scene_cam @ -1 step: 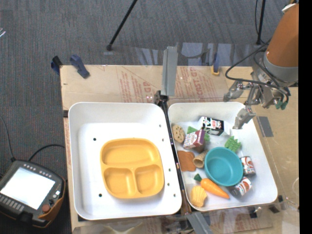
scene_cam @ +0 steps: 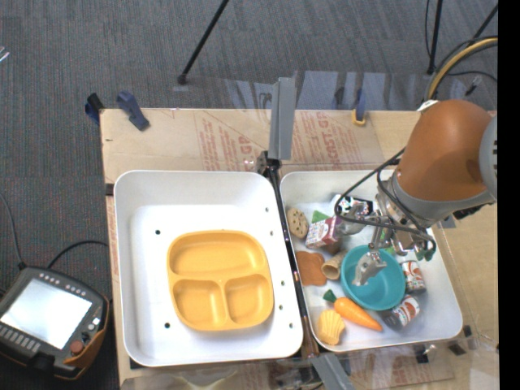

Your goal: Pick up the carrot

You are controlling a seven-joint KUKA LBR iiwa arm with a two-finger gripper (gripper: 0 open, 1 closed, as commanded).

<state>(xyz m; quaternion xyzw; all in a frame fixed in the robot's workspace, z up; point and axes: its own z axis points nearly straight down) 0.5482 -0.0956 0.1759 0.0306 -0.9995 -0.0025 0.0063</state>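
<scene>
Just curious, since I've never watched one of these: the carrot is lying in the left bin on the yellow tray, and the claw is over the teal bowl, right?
Not quite. The camera view shows the carrot lying in the right bin, just below the teal bowl, not on the yellow tray. The claw is indeed over the bowl.

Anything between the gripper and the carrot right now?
Partly. The gripper hangs over the teal bowl, and the carrot lies against that bowl's lower-left rim. Its top looks uncovered, but the rim crowds one side.
</scene>
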